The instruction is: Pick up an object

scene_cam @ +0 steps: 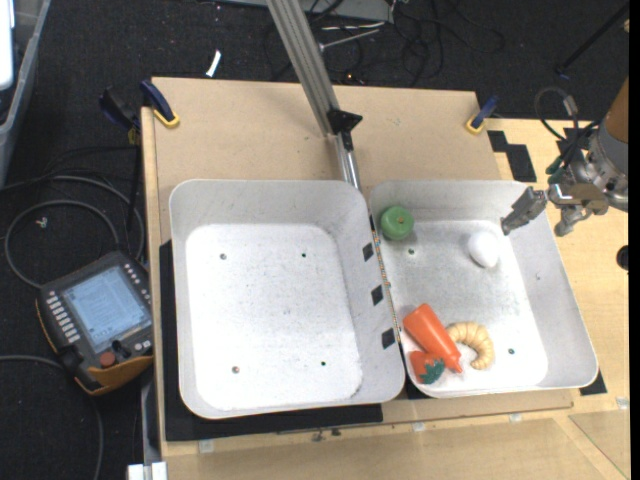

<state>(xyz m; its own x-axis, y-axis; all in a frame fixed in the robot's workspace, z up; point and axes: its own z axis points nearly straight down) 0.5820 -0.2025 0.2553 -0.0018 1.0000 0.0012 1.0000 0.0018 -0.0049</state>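
Note:
The right bin (565, 298) holds a green round object (397, 222) at its back left, a white egg-shaped object (484, 249) near the middle back, an orange carrot toy (433, 335) with a green tip at the front, and a tan curved croissant-like piece (474, 341) beside it. My gripper (546, 214) hangs at the right bin's back right rim, above and to the right of the white object. Its two dark fingers stand spread apart with nothing between them.
The left bin (200, 218) lies beside the right one. A slanted metal pole (305, 53) rises from the divide between the bins toward the back. Clamps sit at the bench's back corners. A teach pendant (97, 313) lies on the floor at left.

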